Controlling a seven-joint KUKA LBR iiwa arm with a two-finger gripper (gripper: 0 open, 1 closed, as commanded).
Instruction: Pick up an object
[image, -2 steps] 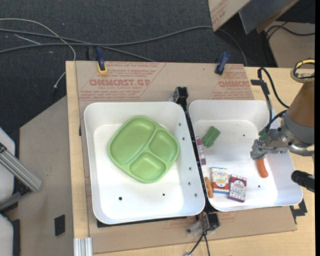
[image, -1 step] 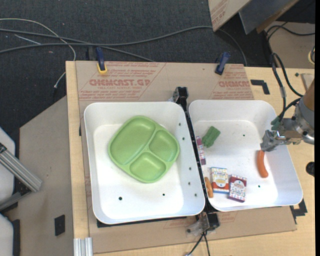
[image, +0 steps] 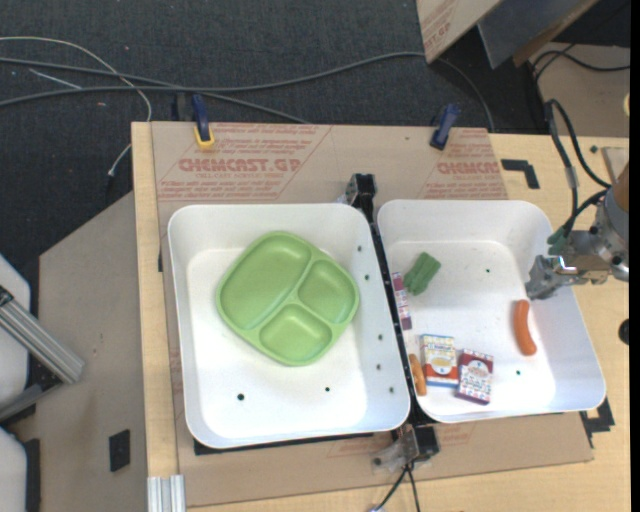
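Gripper (image: 545, 278) hangs at the right bin's (image: 580, 390) 3 o'clock rim; its state cannot be told. Sausage (image: 525, 328) at 5 o'clock: light, smooth, likely slippery; grasp mid-length.

Surroundings, as I see them from above my bench: dark grey carpet floor (image: 90, 110) from nine to twelve o'clock, crossed by thin pale cables (image: 75, 60). Brown cardboard sheet (image: 320, 160) with red lettering under my work area, held by blue clamps (image: 203, 128) at twelve. Cardboard box (image: 455, 25) at one o'clock. Metal rail (image: 35, 335) at nine.
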